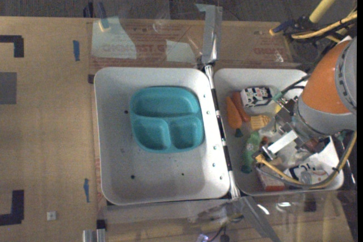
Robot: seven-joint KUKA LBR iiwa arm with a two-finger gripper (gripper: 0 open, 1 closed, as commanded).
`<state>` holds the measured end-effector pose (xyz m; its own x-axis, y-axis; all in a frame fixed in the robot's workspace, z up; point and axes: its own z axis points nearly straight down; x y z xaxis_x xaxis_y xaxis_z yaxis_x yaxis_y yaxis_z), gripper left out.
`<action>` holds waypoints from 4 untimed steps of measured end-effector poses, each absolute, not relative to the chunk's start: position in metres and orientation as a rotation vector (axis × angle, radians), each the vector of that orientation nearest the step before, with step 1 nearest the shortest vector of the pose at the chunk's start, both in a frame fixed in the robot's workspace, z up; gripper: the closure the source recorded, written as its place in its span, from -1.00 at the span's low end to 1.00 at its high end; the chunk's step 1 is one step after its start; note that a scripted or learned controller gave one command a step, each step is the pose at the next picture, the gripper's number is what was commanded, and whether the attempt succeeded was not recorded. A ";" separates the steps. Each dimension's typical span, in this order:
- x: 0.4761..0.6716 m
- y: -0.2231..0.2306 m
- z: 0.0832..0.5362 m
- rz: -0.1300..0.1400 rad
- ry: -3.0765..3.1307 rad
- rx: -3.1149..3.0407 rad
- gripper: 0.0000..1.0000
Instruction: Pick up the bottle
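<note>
**Green bottle, right bin: item not yet lifted**

Item: bottle (252, 147), pale green and see-through, with what looks like a darker green end nearest the right bin's front rim. It lies flat in the right bin (255, 71), in that bin's middle and a little toward its left wall. Its long axis runs roughly from the bin's back rim to its front rim, slightly slanted. The outline is blurred, so this identification is a judgement.

Neighbours in the right bin:
- orange piece (233, 112), against the left wall, back of the bottle;
- cow-print carton (256, 96), near the back rim;
- yellow piece (261, 121), between carton and bottle;
- mixed packets and a yellow cable (289, 175), toward the front right corner.

Arm (329, 93): grey with an orange band, it reaches in over the bin's right half with the wrist low above the clutter.

Jaws: they sit under the wrist, just right of the bottle. Whether they are open or shut cannot be told, and nothing can be seen held in them.

Key relation: the bottle lies toward the bin's left wall from the jaws, close beside them. Closing across its narrow width likely means gripping left to right, square to its long axis.

Elsewhere: left bin (113, 122) with a teal tray (167, 119), on the tan surface (45, 122).
</note>
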<state>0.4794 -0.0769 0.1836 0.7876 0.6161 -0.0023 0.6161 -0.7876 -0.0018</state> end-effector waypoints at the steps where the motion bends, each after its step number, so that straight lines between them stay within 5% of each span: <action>1: 0.479 -0.030 0.184 0.004 -0.707 -3.061 -1.00; 2: 0.486 -0.091 0.093 -0.028 -0.834 -3.029 -1.00; 3: 0.487 -0.121 0.093 -0.033 -0.512 -3.100 -1.00; 4: 0.534 -0.086 0.234 0.006 -0.367 -3.118 -1.00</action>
<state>0.5345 -0.0861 0.2343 0.9726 0.2323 -0.0036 0.2323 -0.9726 -0.0023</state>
